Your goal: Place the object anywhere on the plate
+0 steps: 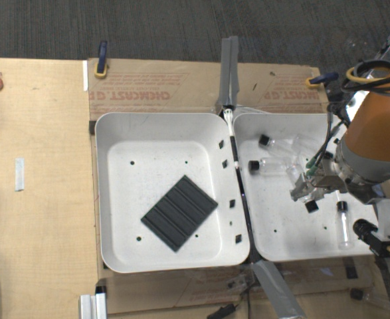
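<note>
**A:** What lies in the two bins?

**B:** The left bin (108, 178) holds a dark ribbed plate (179, 212), flat and turned at an angle, a little below the bin's middle. The right bin (281, 244) holds several small clear vials with black caps — one (260, 166) near its left wall, another (342, 221) lower right, standing lengthwise.

**A:** And the arm?

**B:** The arm (375, 128), grey with an orange band, reaches in from the right over the right bin. Its hand (305, 189) hangs above the bin's middle, close to a black-capped vial (311, 206) — whether it is clenched or released, I cannot tell.

**A:** Anything on the plate?

**B:** Nothing rests on it; the vials all lie in the right bin, on the wooden tabletop (42, 125).
</note>
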Robot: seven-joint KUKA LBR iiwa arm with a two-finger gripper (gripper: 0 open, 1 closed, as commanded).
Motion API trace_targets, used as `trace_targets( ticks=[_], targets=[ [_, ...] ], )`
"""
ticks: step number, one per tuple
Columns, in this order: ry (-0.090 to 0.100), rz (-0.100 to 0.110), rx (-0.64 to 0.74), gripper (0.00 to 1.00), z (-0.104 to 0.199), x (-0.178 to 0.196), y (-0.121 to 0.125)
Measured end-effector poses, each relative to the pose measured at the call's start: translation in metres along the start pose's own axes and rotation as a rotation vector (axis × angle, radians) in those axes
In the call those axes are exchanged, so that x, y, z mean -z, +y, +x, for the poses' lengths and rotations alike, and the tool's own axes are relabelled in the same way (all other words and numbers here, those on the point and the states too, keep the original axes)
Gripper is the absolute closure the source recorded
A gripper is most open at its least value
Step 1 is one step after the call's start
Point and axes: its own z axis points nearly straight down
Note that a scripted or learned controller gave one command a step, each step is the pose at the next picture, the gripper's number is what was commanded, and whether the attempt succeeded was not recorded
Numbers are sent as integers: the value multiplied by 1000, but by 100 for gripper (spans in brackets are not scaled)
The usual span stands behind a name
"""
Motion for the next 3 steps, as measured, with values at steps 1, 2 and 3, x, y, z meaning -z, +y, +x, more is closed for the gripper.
trace_targets(
  ticks=[1,2,3],
  targets=[
    [-1,1,183,100,76,-18,52],
    [-1,1,230,100,166,-18,66],
    [-2,-1,656,100,215,57,123]
  ],
)
